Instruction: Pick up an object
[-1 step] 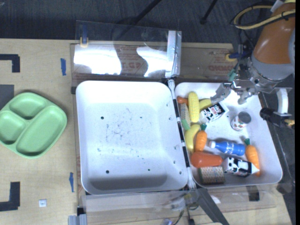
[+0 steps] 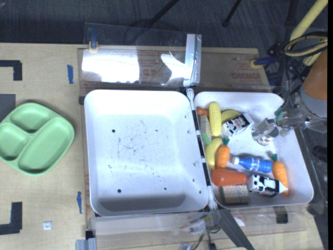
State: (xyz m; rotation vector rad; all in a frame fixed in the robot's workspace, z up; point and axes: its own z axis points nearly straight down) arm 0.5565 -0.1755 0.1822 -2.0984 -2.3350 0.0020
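Wooden surface (image 2: 41, 61) w/ two bins; hand (image 2: 266, 132) hovers over right bin (image 2: 304, 186), finger state unclear. Risk: toys packed tight, e.g. blue bottle (image 2: 253, 164) beside carrot (image 2: 222, 156), so grasp may slip.

Two white bins sat side by side, the left bin (image 2: 138, 150) and the right bin (image 2: 299, 165). One green divided plate (image 2: 34, 137) lay on the bench. In the right bin: one corn cob (image 2: 214, 117), two carrots, one (image 2: 222, 155) and another (image 2: 280, 174), one blue bottle (image 2: 253, 164), and two black-and-white toys (image 2: 238, 124) (image 2: 264, 185).
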